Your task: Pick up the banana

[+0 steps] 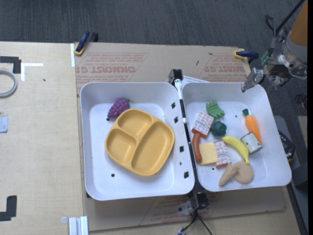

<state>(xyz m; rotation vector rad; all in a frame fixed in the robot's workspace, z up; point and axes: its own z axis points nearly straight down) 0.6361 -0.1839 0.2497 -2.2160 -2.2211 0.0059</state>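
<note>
The yellow banana lies in the right bin, a little right of its middle, curving from upper left to lower right. It rests between a red-and-white packet and a small tin can. My gripper hangs above the far right corner of that bin, well behind the banana and apart from it, with nothing seen in it.
Around the banana lie a carrot, broccoli, a leafy green, a second packet, a sausage, cheese and a bread piece. The left bin holds a yellow divided plate and purple grapes.
</note>
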